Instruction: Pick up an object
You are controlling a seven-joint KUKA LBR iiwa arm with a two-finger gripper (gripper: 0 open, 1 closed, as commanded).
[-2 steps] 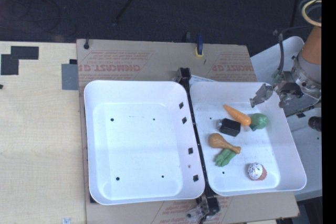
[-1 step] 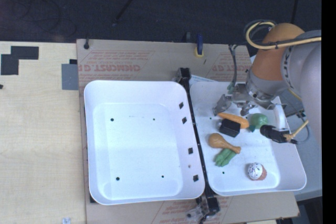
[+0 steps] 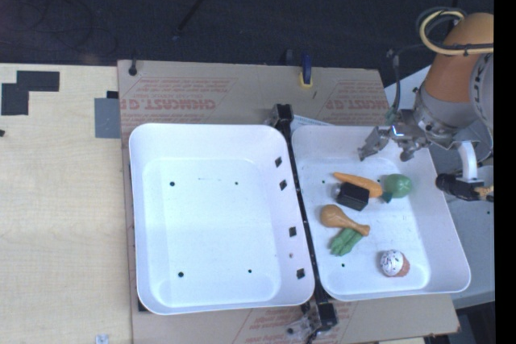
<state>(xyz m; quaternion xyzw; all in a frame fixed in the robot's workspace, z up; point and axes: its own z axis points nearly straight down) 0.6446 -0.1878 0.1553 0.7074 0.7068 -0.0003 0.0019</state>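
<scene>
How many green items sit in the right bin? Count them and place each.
2. A round green piece lies at the carrot's right end; a green pod-like piece lies below the drumstick. None looks hidden.

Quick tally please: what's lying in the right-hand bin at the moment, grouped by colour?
Orange: 1, the long orange carrot-shaped toy
Green: 2, the round green ball-like toy and the flat green bean-like toy
Black: 1, the small black block
Tan: 1, the tan drumstick-shaped toy
White: 1, the white speckled ball
Total: 6
</scene>
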